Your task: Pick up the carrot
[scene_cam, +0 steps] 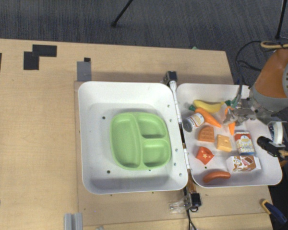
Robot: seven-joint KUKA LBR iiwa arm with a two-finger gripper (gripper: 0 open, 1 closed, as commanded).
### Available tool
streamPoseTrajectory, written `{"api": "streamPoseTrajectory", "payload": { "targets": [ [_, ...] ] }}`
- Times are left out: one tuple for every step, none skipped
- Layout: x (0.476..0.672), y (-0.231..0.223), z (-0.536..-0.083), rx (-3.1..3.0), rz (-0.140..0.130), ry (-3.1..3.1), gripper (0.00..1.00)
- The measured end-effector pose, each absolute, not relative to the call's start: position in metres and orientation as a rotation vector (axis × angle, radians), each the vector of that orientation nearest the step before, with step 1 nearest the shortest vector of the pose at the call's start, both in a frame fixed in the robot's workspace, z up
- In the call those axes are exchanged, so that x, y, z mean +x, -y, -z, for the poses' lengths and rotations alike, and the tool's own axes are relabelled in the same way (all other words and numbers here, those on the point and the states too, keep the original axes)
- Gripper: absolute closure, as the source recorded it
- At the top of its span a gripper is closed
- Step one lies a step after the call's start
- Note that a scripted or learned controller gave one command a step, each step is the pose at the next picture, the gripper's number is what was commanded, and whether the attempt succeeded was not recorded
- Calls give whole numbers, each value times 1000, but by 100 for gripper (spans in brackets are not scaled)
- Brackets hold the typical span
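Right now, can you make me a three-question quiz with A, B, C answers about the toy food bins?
1. Where is the green divided plate?
A. In the left bin
B. In the right bin
C. On the floor

2. What colour is the banana?
A. Blue
B. Yellow
C. Purple

3. Where is the gripper now?
A. Over the green plate
B. Over the bare bench top on the left
C. Over the right bin, by an orange piece, likely the carrot

Answers: 1 A, the plate lies in the middle of the left bin. 2 B, it is the yellow curve at the right bin's top. 3 C, the arm reaches from the right and ends above the food.
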State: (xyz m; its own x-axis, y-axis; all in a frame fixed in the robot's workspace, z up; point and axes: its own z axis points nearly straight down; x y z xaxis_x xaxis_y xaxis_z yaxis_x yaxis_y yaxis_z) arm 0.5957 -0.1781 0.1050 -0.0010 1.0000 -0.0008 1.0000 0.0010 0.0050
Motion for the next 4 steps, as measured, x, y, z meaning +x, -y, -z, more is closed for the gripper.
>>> {"api": "streamPoseTrajectory", "payload": {
  "targets": [
    [640,153,-240,2506,-3,-1890,100],
    [614,140,-139,2592,1,-1778,100],
    [670,112,-236,2635,-6,-1705,100],
    [670,111,-246,2628,-4,-1715,100]
  ]
}}
